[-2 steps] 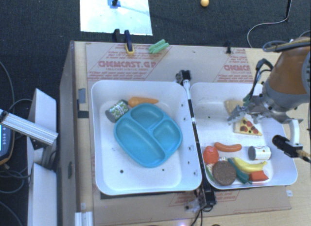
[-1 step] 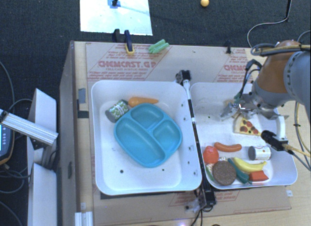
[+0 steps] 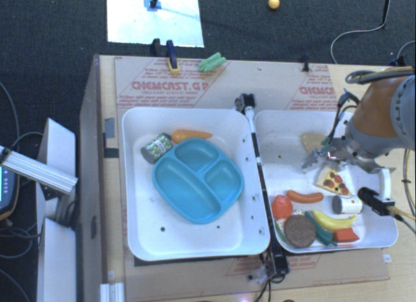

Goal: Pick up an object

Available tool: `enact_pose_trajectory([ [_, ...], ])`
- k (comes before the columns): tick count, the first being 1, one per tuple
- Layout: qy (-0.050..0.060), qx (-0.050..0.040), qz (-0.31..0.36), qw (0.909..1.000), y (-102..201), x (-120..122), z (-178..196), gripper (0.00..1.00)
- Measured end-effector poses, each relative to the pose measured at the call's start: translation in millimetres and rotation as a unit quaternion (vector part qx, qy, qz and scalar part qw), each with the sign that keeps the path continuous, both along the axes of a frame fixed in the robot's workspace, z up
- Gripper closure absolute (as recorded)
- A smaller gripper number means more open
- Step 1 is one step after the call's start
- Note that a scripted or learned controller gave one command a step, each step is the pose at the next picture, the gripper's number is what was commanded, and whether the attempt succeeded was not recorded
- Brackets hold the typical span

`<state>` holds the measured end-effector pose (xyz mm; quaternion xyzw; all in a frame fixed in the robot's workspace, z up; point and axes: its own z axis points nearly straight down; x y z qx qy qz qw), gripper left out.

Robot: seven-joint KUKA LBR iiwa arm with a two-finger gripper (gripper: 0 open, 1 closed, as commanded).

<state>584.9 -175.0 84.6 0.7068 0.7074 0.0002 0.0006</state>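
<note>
table (image 3: pixel 195 76): carries two white bins side by side, so items can pass between them.
left bin (image 3: pixel 140 184): holds a blue divided plate (image 3: pixel 197 180) at centre, with a carrot (image 3: pixel 190 136) and a green packet (image 3: pixel 156 147) pushed to 11 o'clock.
right bin (image 3: pixel 286 132): toy food is crowded at 6 o'clock, leaving the top bare for reaching.
arm (image 3: pixel 380 115): enters from 3 o'clock.
tool (image 3: pixel 318 159): low in the right bin; grip state cannot be told.
candidates: pizza slice (image 3: pixel 333 182) just beside the tool, sausage (image 3: pixel 304 197), banana (image 3: pixel 331 221), tomato (image 3: pixel 282 207).
</note>
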Motion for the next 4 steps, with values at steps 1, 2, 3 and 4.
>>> enact_pose_trajectory([
  [1,0.0,0.0003,0.0,1.0,1,-36,0,0.0],
  [2,-0.001,-0.0001,0.001,1.0,7,26,0,0.0],
  [3,0.0,-0.0005,0.0,1.0,-33,-43,0,0.0],
  [4,-0.003,0.0011,0.001,1.0,-30,-39,13,1.0],
])
